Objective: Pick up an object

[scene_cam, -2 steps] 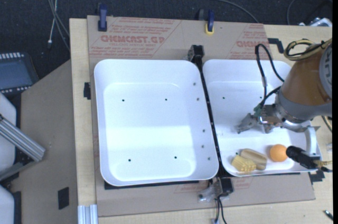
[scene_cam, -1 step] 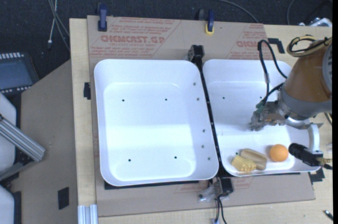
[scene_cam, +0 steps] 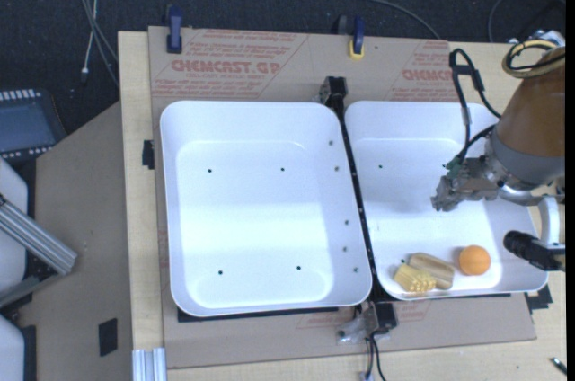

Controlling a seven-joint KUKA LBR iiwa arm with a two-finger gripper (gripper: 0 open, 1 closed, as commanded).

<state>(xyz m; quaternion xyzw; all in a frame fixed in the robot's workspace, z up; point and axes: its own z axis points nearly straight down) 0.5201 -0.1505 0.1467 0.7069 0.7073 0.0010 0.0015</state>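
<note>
camera view: fixed, looks down at a slant on the desk point(scene_cam: 135, 190) with two white bins side by side.
left bin point(scene_cam: 180, 217): white floor and walls, a few small dark dots on the floor.
right bin point(scene_cam: 395, 146): holds three small things, all bunched at its near edge.
orange ball point(scene_cam: 474, 260): near-right part of the right bin, lying loose.
tan piece point(scene_cam: 432, 266): just left of the ball, lying flat, oblong.
yellow corn-like piece point(scene_cam: 414, 279): touching the tan piece on its near-left side; exact kind too small to tell.
arm point(scene_cam: 535, 123): comes in from the right, over the right bin's right side.
tool point(scene_cam: 449, 195): low over the bin's middle-right floor, farther back than the three things and apart from all of them.
tool state: cannot tell, too small and dark to read; nothing seen in it.
progress: nothing picked up, all three things lie on the bin floor.
left to do: judged, move the tool nearer over one of them, likely the ball, take it and lift.
risk: tan and yellow pieces touch, so a grab there may shove both.
</note>
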